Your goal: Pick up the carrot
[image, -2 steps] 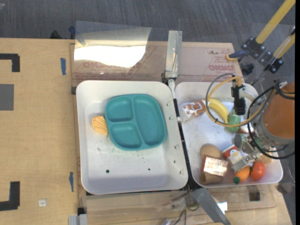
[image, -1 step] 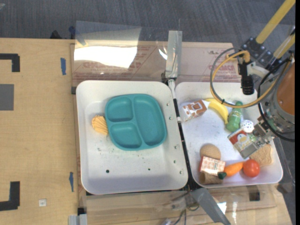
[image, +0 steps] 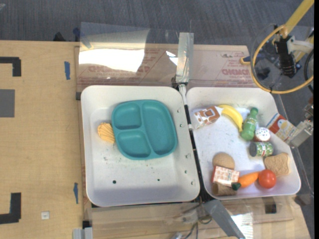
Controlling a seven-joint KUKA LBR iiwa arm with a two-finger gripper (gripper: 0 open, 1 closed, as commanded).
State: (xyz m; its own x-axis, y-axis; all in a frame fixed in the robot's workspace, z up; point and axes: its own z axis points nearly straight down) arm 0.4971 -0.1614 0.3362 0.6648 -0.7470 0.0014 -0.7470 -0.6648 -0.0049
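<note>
**Carrot at the near edge of the right bin**

The carrot (image: 245, 179) lies flat in the right bin (image: 219, 144), close to its near wall, with its green top pointing left and a little toward the near side. That green end touches a red-and-white box (image: 225, 175); the orange end sits just beside a red tomato (image: 267, 179), so the carrot lies between the two. Nothing rests on top of it.

Just beyond the box is a round tan bun (image: 223, 160), and to the right of the tomato a slice of toast (image: 277, 164) leans near the bin's right wall. Farther back stand a green can (image: 261, 149), a small white speckled piece (image: 262, 133) (too small to name), a green bottle (image: 249, 124), a banana (image: 232, 115) and a brown-and-white pouch (image: 207, 116).

The left bin (image: 139, 185) holds a teal divided plate (image: 144, 128) with a yellow shell-shaped piece (image: 105, 132) touching its left rim.

How the gripper stands, wide or narrow, cannot be told here.
</note>
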